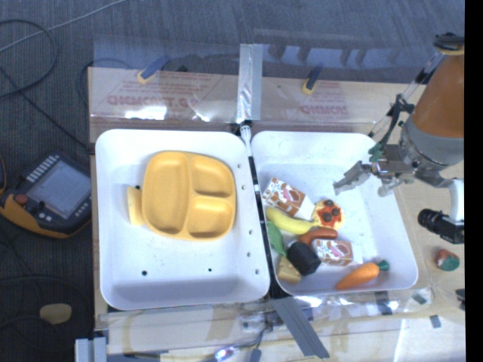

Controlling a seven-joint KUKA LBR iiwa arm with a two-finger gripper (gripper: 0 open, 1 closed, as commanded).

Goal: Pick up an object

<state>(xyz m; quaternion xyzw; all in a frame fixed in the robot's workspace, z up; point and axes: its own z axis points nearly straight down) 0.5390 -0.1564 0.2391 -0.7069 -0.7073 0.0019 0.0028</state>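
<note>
While the arm (441,111) reaches in over the right edge of the table (106,96), the end effector (364,179) hangs above the upper right part of the right bin (302,145), its two fingers spread apart with nothing between them. No object is yet grasped, so the step in hand is judged to be the approach and choice of a target. The candidate objects lie heaped in the lower half of that bin, toward its front edge and its left wall, apart from the end effector. A clean pick would probably favour an object with free space on both sides: the carrot (358,274), alone near the front right corner, looks the easiest, with the fingers set across its narrow width. The crowded group risks a finger landing on a neighbour.

Counts, right bin: two small red-and-white cartons, the upper carton (284,197) and the lower carton (335,252); one banana (290,222); one strawberry-like red piece (329,213); one sausage (318,234); one black cylinder (303,258); one green item (276,241), partly hidden; one yellow piece (287,271) at the front edge, unclear in kind; one carrot.

Counts, left bin (113,277): one yellow divided tray (189,194) near the middle, with three compartments, and one pale yellow piece (133,206) touching its left side.
</note>
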